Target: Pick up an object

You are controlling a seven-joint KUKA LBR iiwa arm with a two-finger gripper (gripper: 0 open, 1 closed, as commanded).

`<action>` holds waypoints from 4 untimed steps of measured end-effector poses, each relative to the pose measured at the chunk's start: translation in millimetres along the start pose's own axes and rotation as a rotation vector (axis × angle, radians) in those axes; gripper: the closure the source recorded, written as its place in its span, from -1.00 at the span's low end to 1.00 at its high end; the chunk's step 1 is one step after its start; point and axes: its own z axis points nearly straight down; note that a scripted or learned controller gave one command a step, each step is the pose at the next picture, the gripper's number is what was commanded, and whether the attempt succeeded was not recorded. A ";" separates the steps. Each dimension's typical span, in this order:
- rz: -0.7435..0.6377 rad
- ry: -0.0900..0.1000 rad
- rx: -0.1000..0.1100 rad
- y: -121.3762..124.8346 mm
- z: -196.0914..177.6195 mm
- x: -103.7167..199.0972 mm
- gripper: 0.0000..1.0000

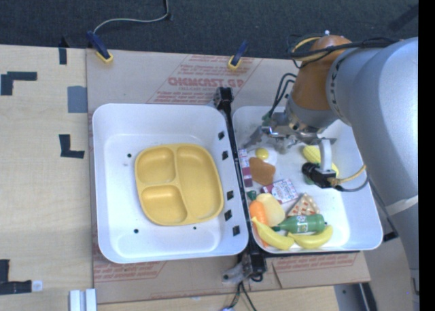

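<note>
I was low over the far part of the right bin, so I judged this as the reach before a grasp. My gripper hung just above a brown piece near the bin's left wall; whether it was open I cannot tell. The next move would need a straight descent. Bananas, a green bottle and a pizza slice crowded the near edge. A yellow divided plate lay in the left bin.

The arm runs off the right edge, covering the bin's far corner; small items below the hand are too tiny to identify.
</note>
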 end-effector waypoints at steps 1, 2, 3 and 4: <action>0.002 -0.005 -0.003 0.7 -11.1 -3.2 1.00; -0.002 0.001 0.001 30.0 -89.4 -16.5 1.00; 0.000 0.001 0.001 10.1 -127.7 -50.1 1.00; 0.000 0.001 0.002 9.9 -127.3 -50.0 -1.00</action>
